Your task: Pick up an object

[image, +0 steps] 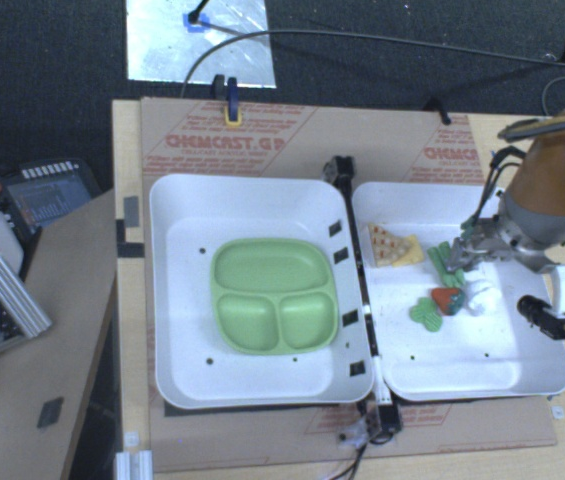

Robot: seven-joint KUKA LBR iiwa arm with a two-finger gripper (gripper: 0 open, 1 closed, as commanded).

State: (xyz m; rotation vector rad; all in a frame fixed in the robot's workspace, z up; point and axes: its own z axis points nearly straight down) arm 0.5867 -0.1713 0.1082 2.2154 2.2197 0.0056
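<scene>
In the right bin lie several small toys: a pizza slice, a green leafy piece, a red strawberry-like piece, a small green piece and a white piece. My gripper hangs low at the bin's upper right, just above the green leafy piece and the white piece. The wrist hides its fingertips.
The left bin holds a green divided plate. A black divider with clips runs between the bins. The arm enters from the right over the right bin's rim. A black part sticks out beside the bin's right wall.
</scene>
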